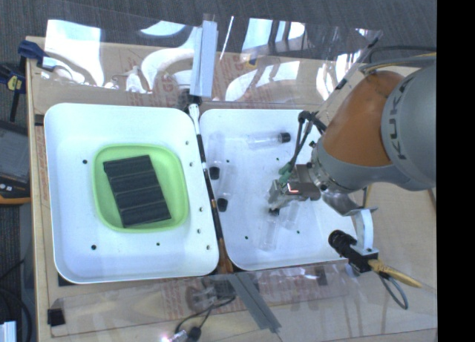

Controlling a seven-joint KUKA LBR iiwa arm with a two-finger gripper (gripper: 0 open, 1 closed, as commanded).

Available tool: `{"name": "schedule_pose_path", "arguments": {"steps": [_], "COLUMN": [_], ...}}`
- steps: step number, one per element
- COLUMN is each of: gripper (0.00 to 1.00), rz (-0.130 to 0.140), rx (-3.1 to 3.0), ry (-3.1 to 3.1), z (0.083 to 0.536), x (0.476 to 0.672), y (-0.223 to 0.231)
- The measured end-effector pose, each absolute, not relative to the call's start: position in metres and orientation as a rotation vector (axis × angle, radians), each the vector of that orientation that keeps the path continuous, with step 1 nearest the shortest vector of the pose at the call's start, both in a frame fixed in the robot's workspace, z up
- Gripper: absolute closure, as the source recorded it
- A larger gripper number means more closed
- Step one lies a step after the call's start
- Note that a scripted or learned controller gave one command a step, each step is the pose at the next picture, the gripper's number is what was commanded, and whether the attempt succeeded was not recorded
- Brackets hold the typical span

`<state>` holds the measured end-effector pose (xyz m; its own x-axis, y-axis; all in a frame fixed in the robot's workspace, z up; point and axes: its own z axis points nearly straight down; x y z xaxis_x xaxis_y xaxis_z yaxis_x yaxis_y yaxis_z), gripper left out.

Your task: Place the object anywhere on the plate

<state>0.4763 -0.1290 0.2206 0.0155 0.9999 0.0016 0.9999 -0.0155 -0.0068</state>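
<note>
One dark block [139, 190], one green plate [177, 177]

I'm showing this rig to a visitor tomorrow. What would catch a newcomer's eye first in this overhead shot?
First, the bright green plate in the left bin, with a dark ribbed rectangular block lying on it. Next, the bulky grey arm with its orange band, reaching in from the right over the right bin, its claw low above the bin floor near some clear plastic tubes.

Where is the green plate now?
The green plate sits in the left bin, near its middle, with a dark ridged block lying on it.
</note>
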Motion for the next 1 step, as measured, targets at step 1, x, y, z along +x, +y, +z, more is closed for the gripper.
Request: {"name": "schedule_pose_path", "arguments": {"steps": [1], "gripper": [0.0], "rz": [0.006], "rx": [-2.234], "ry": [-2.2], "z": [0.2206], "x": [0.4763], "y": [-0.129]}}
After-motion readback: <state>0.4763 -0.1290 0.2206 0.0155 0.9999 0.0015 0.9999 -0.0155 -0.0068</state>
